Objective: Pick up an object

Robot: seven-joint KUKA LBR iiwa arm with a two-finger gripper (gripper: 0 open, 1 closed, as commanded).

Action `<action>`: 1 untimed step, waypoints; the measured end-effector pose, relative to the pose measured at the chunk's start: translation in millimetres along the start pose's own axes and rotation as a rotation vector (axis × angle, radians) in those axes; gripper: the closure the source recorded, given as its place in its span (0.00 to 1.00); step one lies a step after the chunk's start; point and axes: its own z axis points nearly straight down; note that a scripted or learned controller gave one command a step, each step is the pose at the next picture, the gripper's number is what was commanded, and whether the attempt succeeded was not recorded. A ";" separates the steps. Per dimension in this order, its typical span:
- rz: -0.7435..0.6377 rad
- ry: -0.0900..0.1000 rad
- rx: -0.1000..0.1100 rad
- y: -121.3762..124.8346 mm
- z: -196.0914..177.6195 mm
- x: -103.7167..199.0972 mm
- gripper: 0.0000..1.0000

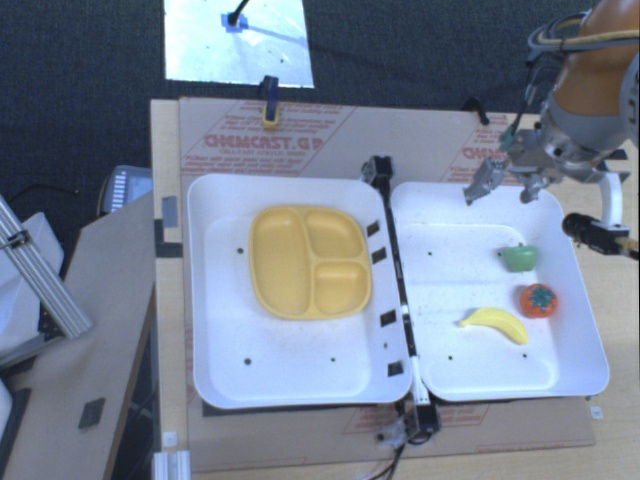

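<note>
Three small toys lie in the right bin [575, 368], and any one of them could be our pick. We see a green toy [518, 258] near the far right side, an orange-red round toy [538, 300] just below it, and a yellow banana [494, 323] a bit to the left of that one. All three lie apart from each other, so nothing blocks our way. We think they are play food made of plastic, so they should be light and hard, and maybe a little slippery. The banana looks like the easiest one to us. It is long and thin, so we would pinch it across its middle, from side to side, where it is narrow. The round toy may roll away or pop out if we squeeze it off centre. The green toy is small and lumpy, and we cannot tell its shape well. Our gripper [508, 180] hangs over the far edge of the right bin, up above the toys, with its two fingers spread apart and nothing between them. It is well apart from the banana. In the left bin [215, 368] a yellow tray [305, 261] with three parts lies flat.
</note>
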 end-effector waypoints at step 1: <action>-0.002 -0.001 -0.011 2.1 -6.8 0.2 0.00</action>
